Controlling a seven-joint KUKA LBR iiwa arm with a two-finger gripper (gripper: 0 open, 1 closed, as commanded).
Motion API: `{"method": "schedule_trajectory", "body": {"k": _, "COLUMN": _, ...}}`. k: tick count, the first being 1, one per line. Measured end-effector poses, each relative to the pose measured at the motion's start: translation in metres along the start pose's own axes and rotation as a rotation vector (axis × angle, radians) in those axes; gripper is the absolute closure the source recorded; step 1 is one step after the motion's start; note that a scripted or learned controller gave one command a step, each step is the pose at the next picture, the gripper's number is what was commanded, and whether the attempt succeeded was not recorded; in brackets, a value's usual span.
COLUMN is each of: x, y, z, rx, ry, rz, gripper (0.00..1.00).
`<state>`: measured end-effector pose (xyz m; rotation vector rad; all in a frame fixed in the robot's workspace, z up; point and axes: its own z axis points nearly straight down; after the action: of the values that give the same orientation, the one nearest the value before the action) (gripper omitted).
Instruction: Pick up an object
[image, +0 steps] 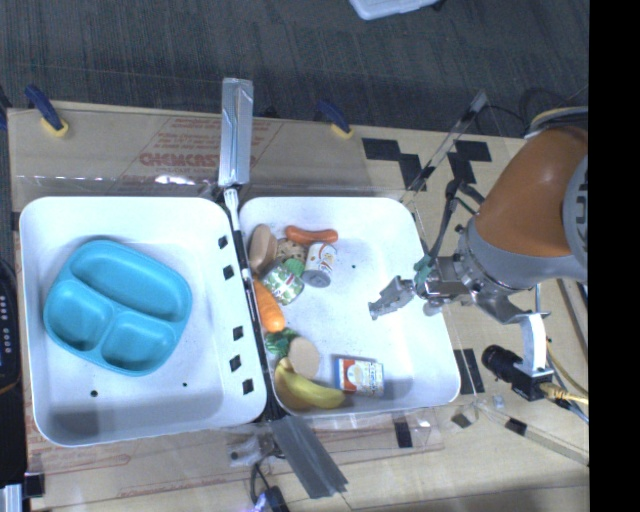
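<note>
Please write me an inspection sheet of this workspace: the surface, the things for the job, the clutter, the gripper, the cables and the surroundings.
Surface: wooden bench bearing the left bin and the right bin, side by side.
Job's things: in the right bin, along its left wall, a carrot, a banana, a sausage, a small can and a small box.
Clutter: blue divided plate in the left bin.
Gripper: the gripper hangs over the right bin, nothing between its fingers.
Cables: thin cables near the arm.
Surroundings: blue clamps at the bench's far edge; dark floor beyond.
</note>
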<state>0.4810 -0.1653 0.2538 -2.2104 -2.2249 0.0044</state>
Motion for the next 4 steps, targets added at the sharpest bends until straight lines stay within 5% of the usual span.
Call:
{"method": "schedule_trajectory", "body": {"k": 1, "x": -0.042, "y": -0.007, "z": 0.12, "rx": 0.006, "ry": 0.001, "rz": 0.192, "gripper": 0.0}}
{"method": "schedule_trajectory", "body": {"k": 2, "x": 0.061, "y": 0.057, "z": 0.155, "rx": -0.004, "ry": -0.001, "rz": 0.131, "gripper": 0.0}}
{"method": "schedule_trajectory", "body": {"k": 3, "x": 0.067, "y": 0.001, "z": 0.16, "rx": -0.008, "ry": -0.002, "rz": 0.133, "gripper": 0.0}}
{"method": "schedule_trajectory", "body": {"k": 4, "x": 0.066, "y": 0.006, "z": 0.146, "rx": -0.024, "ry": -0.005, "rz": 0.128, "gripper": 1.0}}
